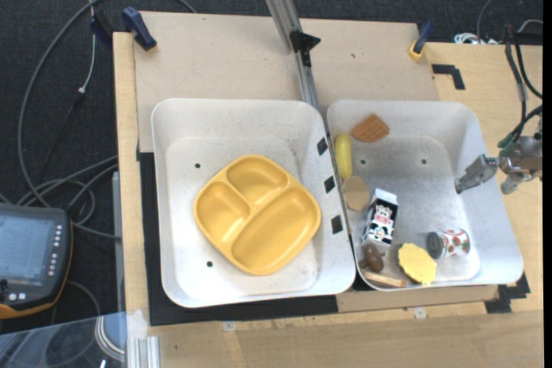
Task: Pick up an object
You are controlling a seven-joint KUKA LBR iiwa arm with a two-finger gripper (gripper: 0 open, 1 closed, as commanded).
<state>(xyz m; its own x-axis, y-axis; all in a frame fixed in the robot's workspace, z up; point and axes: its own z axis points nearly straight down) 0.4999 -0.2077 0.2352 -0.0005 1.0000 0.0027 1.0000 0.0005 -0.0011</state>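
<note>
The right bin holds several small objects. A brown waffle-like piece lies at the back, with a yellow banana and a tan round disc along the left wall. A black-and-white cow-patterned carton stands mid-bin. Near the front are a dark brown lump, a yellow crinkled piece and a small can on its side. My gripper hangs over the bin's right rim, apart from all of them, with nothing seen in it.
The left bin holds a yellow divided plate. A metal rail runs from the top down to the gap between the bins. Blue clamps sit on the bench's back corners.
</note>
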